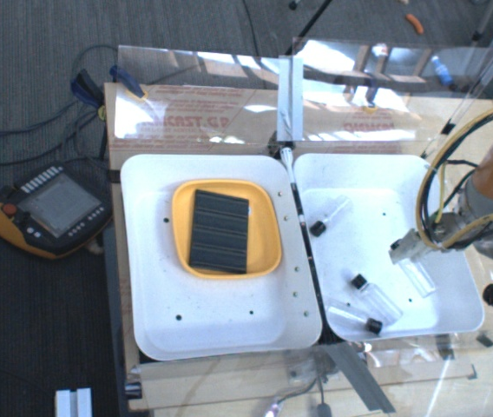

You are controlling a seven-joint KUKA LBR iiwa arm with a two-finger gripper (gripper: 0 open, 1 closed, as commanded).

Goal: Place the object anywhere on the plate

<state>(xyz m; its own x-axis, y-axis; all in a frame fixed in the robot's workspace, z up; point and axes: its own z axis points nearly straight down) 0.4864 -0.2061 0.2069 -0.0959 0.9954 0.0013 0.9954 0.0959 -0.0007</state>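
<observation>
1. Looking down at the bench, the obj. to note is a dark ribbed block (220, 231): flat, rectangular, near-black, w/ fine parallel grooves running across its short width.
2. It lies on the yellow plate (267, 233), roughly centred, w/ yellow rim showing on all sides. The plate sits in the left bin (147, 259), toward its upper middle.
3. The gripper (405, 250) is over the right bin (377, 189), near that bin's right side, well apart from the block. The divider btwn the two bins lies between them.
4. Can't tell whether the gripper is apart or together; it reads as a pale grey blur at the end of the arm (489, 181), w/ black and yellow cables (431, 189) looping just beside it. Nothing visibly clamped in it.
5. The block's long axis runs approx. top-to-bottom in the camera view, tilted slightly so the upper end leans right. It lies flat, not on edge.
6. Clear vials w/ black caps (375, 295) lie scattered in the right bin, some near the gripper, none touching the block.
7. A teach pendant (51, 211) rests on the floor left of the bench.
</observation>
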